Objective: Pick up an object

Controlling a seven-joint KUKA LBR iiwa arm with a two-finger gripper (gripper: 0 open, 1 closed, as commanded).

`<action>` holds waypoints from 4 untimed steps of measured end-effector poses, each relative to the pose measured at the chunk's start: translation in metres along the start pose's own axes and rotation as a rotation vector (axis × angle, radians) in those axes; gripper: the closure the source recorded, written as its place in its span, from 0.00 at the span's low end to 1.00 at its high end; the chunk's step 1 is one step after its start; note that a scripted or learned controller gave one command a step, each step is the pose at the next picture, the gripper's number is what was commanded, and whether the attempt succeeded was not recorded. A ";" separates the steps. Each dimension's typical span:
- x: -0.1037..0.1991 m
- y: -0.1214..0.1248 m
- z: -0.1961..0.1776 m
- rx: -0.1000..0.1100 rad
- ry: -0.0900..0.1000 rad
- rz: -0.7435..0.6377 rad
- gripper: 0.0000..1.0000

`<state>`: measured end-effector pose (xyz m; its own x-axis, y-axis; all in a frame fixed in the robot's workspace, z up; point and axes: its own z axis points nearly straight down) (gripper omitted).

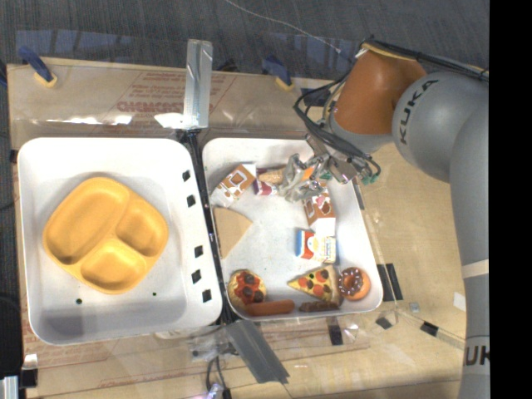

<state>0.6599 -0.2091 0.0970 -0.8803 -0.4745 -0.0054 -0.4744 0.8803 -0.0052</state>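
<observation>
While my metal two-finger gripper [301,179], grip state unreadable, hangs over the shallow white right bin [274,231], dark carpet [125,2] borders the tan bench [416,248].

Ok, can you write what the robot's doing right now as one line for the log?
arm: reaching into right bin | hand: low at the bin's top edge, among toy food | yellow tray: in left bin | lifted: nothing seen

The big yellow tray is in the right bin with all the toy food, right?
Not quite. The camera view shows the yellow tray alone in the left bin; the toy food, like the pizza slice, lies in the right bin.
</observation>
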 end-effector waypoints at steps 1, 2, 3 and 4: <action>-0.011 0.018 -0.154 0.007 -0.007 -0.017 1.00; -0.068 0.127 -0.187 -0.003 -0.002 -0.033 1.00; -0.091 0.183 -0.181 -0.006 0.006 0.092 1.00; -0.130 0.289 -0.086 -0.009 0.008 -0.249 1.00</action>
<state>0.6364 0.1073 0.1823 -0.7361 -0.6769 0.0027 -0.6769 0.7361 0.0038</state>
